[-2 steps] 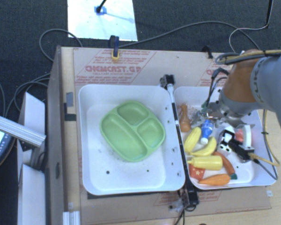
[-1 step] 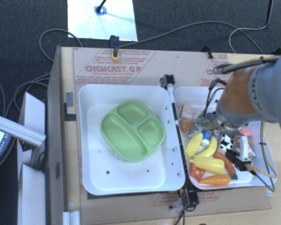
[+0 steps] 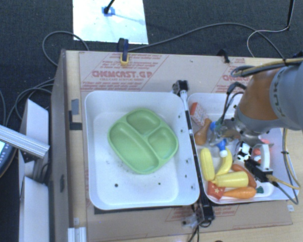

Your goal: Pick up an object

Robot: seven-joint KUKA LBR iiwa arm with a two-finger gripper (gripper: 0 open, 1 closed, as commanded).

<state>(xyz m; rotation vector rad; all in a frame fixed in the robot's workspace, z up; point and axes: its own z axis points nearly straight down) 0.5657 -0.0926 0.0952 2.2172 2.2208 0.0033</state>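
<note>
My gripper (image 3: 221,133) is low inside the right bin (image 3: 210,104), at its middle, under the grey wrist and orange band of the arm. It hangs over a small blue and white bottle (image 3: 222,148) and beside a brown-orange toy (image 3: 204,130). Just below lie a yellow corn cob (image 3: 207,164), a banana (image 3: 224,165), a yellow block (image 3: 233,179) and an orange carrot (image 3: 241,192). A black and white cow toy (image 3: 244,152) sits to the gripper's lower right. The arm's body hides the bin's right part.
The left bin (image 3: 98,185) holds a green divided plate (image 3: 143,140). A black-tipped rod (image 3: 188,120) runs along the divider between the bins. An orange packet (image 3: 196,113) lies in the right bin's far corner. Cables trail off the bench's right edge.
</note>
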